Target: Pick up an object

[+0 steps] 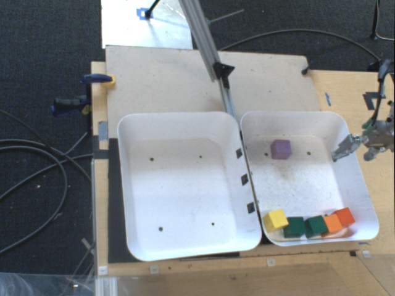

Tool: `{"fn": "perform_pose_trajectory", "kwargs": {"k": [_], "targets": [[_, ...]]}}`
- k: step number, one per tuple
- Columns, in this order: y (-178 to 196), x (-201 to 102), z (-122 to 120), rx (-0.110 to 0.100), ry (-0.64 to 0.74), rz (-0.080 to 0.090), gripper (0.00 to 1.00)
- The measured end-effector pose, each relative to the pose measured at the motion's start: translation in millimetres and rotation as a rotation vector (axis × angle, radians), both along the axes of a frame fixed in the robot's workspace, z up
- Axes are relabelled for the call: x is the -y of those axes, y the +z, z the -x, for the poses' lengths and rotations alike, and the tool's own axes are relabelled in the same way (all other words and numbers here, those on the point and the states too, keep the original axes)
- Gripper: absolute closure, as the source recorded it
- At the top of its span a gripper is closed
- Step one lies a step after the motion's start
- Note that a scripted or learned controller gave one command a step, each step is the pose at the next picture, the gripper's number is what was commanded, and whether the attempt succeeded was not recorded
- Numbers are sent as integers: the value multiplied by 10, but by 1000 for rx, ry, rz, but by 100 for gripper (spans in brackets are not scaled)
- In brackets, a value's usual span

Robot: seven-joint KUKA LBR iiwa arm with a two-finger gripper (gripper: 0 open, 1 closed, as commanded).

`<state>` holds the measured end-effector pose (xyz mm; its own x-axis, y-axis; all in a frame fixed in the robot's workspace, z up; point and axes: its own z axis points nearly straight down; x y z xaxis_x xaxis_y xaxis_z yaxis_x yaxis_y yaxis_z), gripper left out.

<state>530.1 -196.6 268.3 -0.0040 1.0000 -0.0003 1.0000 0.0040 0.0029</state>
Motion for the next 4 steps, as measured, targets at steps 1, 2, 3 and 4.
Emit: {"fn": "perform_pose_trajectory", "kwargs": {"k": [1,2,3,4], "targets": [[-128,-87,-288,0,4,1,0],[-127,-80,-277,-1,2,1,0],[-611,-356,-328,-5,4,-2,0],[-1822,-989,-736,-6,6,-3,0]]}}
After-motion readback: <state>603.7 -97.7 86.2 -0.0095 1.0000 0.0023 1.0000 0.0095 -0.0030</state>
